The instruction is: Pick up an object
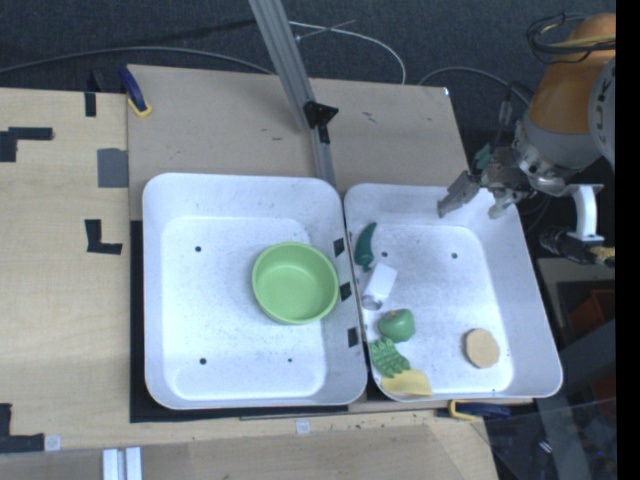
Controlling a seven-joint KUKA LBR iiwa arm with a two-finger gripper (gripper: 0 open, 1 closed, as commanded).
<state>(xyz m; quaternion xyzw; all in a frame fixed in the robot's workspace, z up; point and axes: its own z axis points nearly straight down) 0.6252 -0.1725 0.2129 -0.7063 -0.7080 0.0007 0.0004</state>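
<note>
While the green bowl [295, 283] in the left bin [170, 208] looks light, stiff and best pinched at its rim, the tan disc [482, 348] in the right bin [520, 268] lies flatter, and the gripper [478, 199] hovers spread apart, holding nothing.
</note>
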